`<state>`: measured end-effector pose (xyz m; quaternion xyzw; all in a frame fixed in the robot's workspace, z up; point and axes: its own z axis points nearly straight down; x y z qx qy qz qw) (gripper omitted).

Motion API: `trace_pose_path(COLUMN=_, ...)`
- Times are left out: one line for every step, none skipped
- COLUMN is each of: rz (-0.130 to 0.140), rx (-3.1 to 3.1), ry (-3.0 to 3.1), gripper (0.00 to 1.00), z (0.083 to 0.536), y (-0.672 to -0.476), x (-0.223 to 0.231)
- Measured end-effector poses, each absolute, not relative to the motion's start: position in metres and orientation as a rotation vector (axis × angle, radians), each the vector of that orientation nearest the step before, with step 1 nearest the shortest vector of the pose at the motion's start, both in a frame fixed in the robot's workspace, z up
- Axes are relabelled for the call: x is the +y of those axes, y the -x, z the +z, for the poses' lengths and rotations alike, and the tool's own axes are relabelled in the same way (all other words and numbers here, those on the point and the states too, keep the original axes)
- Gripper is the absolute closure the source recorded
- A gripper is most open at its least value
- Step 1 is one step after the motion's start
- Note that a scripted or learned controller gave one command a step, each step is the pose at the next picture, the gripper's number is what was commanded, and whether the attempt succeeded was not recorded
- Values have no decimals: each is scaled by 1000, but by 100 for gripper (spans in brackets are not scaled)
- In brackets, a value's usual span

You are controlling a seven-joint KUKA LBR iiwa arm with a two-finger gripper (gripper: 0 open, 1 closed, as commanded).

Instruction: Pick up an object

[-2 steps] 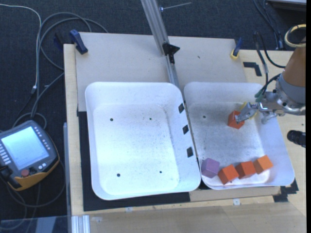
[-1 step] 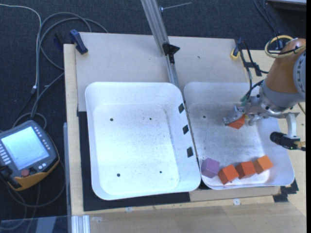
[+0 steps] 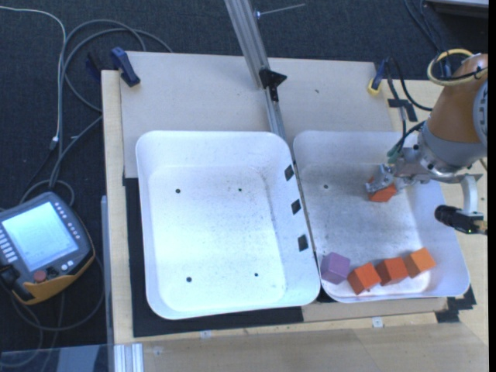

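Note:
My gripper (image 3: 381, 186) hangs over the upper middle of the right bin (image 3: 341, 149), reaching in from the right. A small orange block (image 3: 384, 196) sits at its tips, between the grey fingers (image 3: 377, 183), and the gripper is shut on it. The block looks slightly raised off the bin floor, though height is hard to judge from above. Along the right bin's front edge lie a purple block (image 3: 335, 266) and three orange blocks (image 3: 361, 277) (image 3: 393, 270) (image 3: 421, 260) in a row.
The left bin (image 3: 155, 153) stands beside the right one, with black clips on the shared wall. An aluminium pole (image 3: 246, 37) slants in from the top. A teach pendant (image 3: 39, 242) lies at the far left, off the bench.

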<state>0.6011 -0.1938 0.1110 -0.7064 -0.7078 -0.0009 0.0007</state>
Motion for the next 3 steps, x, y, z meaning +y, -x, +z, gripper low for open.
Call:
trace_pose_path(rz=-13, rx=-2236, ry=2217, gripper=100, z=194, y=-633, x=-133)
trace_pose_path(rz=-11, rx=-2234, ry=2213, gripper=100, z=244, y=-624, x=-56)
trace_pose_path(rz=-2, rx=-2229, ry=2210, gripper=100, z=196, y=-657, x=18)
